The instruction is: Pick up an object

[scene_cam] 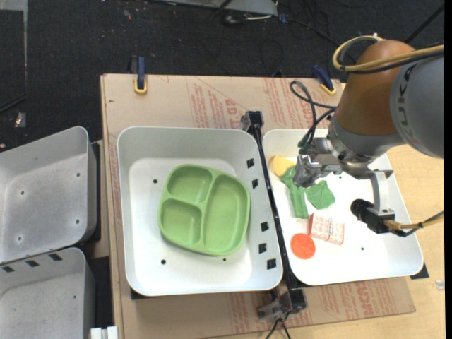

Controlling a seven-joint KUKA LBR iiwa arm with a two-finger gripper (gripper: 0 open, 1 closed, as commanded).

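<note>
a: how many things sit in the right bin?
b: five: one yellow piece, two green pieces, one red-and-white packet, one orange disc.
a: and the left bin?
b: one green divided plate.
a: the gripper?
b: low over the green pieces; its opening, cannot tell.

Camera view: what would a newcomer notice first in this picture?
The green divided plate lying alone in the left bin stands out most. Then the grey and orange arm over the right bin, its gripper down among small items: a yellow piece, green pieces, an orange disc.
</note>
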